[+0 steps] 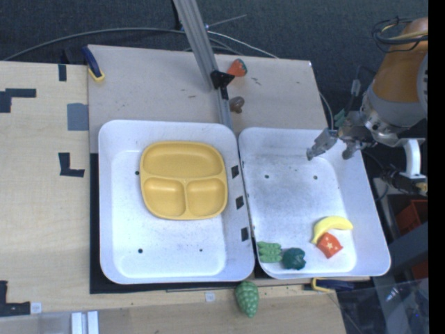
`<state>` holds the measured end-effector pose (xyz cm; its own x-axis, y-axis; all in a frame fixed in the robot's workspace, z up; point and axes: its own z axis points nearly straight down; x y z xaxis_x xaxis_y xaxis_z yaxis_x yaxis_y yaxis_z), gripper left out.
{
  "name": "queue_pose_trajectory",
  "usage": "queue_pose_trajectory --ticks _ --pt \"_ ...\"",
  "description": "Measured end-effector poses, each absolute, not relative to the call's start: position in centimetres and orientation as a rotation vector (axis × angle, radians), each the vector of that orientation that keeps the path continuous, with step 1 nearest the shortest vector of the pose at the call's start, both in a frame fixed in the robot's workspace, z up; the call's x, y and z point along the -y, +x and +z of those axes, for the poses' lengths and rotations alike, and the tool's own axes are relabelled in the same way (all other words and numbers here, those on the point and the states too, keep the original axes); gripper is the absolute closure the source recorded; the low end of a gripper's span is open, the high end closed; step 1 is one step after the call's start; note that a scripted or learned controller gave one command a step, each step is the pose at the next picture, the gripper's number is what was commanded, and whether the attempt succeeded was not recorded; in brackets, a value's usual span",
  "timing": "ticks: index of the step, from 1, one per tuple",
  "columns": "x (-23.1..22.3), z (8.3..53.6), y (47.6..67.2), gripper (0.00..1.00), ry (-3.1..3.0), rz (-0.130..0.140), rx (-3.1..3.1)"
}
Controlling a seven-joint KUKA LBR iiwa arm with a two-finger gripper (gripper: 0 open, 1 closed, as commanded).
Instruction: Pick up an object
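In the camera view, the gripper [335, 145] is seen at the upper right corner of the right bin [292, 186], hung above its far rim, with the grey wrist and orange band of the arm [400, 82] behind it to the right. The two fingers [321, 147] are spread apart and nothing is held between them. Directly below the fingers, the bin floor is bare and speckled, and a wide stretch of open room is left down to the near end.

Well apart from the fingers, at the near right corner of that bin, a yellow banana [332, 225] is laid, with a red block [329, 245] touching it just beneath. Near the bin's near rim, further left of the fingers, a green toy [270, 252] and a darker green piece [294, 258] are set side by side, close to the edge.

Left of the fingers, across the seam between the bins, a yellow divided plate [184, 179] is placed in the left bin [118, 256], nearer its far rim. Outside the bins, a bunch of green grapes [247, 298] is found on the bench past the near edge, and a small orange object [238, 67] by the slanted metal post [198, 33] beyond the far edge.
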<state>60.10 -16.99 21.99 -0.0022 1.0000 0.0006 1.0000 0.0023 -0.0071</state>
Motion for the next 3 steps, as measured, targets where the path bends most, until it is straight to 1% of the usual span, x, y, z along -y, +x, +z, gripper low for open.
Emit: queue_pose_trajectory --ticks 1,2,3 --pt "16.7 17.6 60.2 0.00 -2.216 0.007 2.221" --pt "16.8 12.0 61.1 0.00 -2.215 0.007 2.221" --pt "16.8 13.4 61.2 1.00 -2.217 0.003 2.224"
